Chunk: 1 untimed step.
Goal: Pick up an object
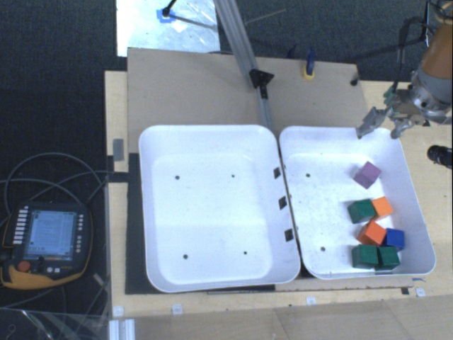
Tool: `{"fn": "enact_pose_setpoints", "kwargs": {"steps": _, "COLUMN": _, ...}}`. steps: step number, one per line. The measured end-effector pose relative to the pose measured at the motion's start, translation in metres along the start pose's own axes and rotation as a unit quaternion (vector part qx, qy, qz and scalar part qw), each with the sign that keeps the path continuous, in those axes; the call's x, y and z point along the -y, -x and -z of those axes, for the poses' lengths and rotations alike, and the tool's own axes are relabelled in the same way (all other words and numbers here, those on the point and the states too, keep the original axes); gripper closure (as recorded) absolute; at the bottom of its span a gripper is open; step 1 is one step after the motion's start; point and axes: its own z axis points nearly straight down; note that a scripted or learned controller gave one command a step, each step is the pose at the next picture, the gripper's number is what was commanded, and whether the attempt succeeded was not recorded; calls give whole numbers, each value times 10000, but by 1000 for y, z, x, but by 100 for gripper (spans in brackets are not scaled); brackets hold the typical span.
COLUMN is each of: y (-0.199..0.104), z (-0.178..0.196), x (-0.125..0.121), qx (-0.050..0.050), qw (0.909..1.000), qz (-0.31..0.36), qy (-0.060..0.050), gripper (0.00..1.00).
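Several small blocks lie in the right bin (311,257): a purple block (367,175) alone near the middle right, then a cluster below it with a green block (361,210), an orange block (382,206), a larger orange block (371,232), a blue block (394,239) and two dark green blocks (375,257). My gripper (382,122) hangs over the bin's far right corner, above and beyond the purple block. Its two fingers are spread apart with nothing between them.
The left bin (209,204) sits beside the right one on a brown board. A grey pole (237,30) slants across the back. A teach pendant (46,243) with cables lies at the left, off the bench.
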Motion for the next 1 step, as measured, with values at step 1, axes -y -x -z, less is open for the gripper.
{"fn": "enact_pose_setpoints", "kwargs": {"steps": 1, "y": 0, "z": 0, "x": 0, "qx": 5, "qw": 10000, "qz": -3, "qy": -1, "gripper": 0}}
